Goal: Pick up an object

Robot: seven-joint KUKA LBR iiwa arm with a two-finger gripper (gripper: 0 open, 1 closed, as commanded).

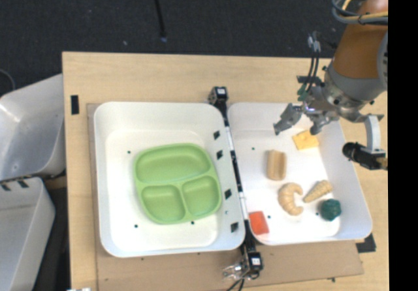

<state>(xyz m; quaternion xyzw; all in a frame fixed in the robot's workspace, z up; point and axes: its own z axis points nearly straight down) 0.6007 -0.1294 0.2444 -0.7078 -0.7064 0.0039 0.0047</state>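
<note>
Camera view from above: a grey two-finger gripper [303,124] hangs over the right shallow white bin [251,120], fingers spread wide with nothing between them.

Just beside its right finger lies a small yellow cheese-like wedge [304,140], likely the target; this looks like the approach step, and the next move calls for centring over the wedge and lowering. Further out lie a tan bread roll [276,164], a pale croissant [291,198], a beige cone [317,190], a dark green ball [329,209] and a red block [258,222]. The left white bin [108,172] bears a green divided plastic tray [176,182], on a light wooden bench [163,77] over dark floor.
</note>
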